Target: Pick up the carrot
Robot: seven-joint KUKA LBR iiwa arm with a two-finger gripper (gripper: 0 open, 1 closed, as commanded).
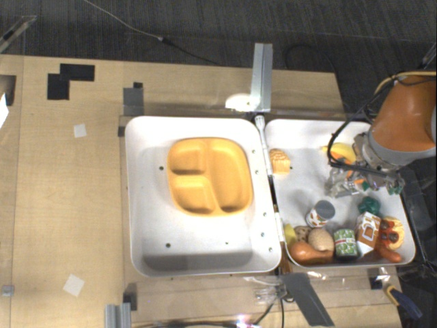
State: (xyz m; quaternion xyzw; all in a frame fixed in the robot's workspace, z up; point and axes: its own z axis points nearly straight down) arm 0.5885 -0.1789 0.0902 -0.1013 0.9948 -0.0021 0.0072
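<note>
My gripper [343,183] hangs low over the upper right part of the right bin [300,183], below the arm's orange band [408,118]. A small orange thing [354,175], which may be the carrot, shows right at the gripper; whether it is gripped is hidden by the wrist. Another orange, tapered thing [390,254] lies in the bin's bottom right corner, partly under other items.
A yellow item [341,153] lies just above the gripper. A bread-like piece [280,161] sits by the bin's left wall. Several toy foods and small cans [321,214] crowd the bin's lower edge. A yellow divided plate [207,175] rests in the left bin [147,203].
</note>
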